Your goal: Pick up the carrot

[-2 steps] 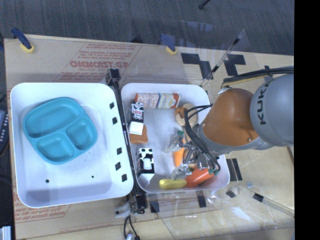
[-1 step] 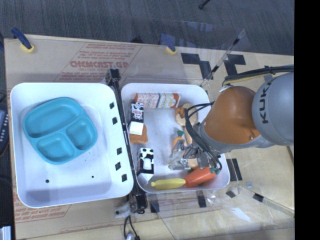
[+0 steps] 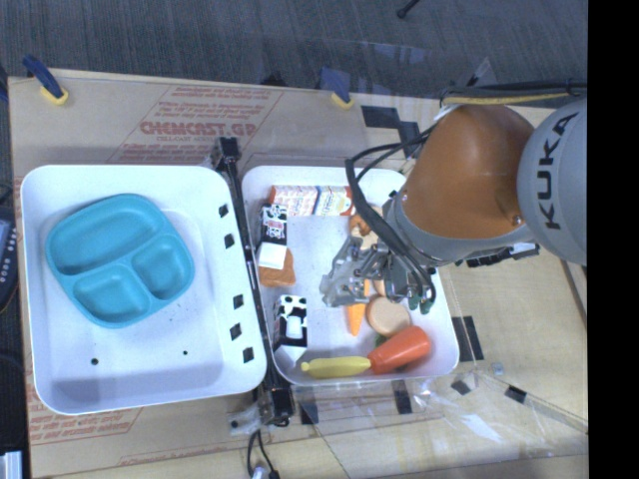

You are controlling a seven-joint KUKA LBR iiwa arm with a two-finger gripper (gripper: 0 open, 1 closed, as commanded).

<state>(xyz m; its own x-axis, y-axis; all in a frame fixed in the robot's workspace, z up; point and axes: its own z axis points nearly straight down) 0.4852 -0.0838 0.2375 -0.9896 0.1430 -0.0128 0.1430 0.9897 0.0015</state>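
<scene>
Carrot (image 3: 400, 348) is what we want, a fat orange-red piece lying near the front right corner of the right bin (image 3: 300, 367), its long axis running roughly along the front wall and tilted up toward the right. Our claw (image 3: 351, 279) hangs over the middle of that bin, so the carrot lies forward and to the right of it, past a small orange wedge (image 3: 355, 318) and a tan round piece (image 3: 387, 316). Whether the claw is spread or closed we cannot tell.
</scene>
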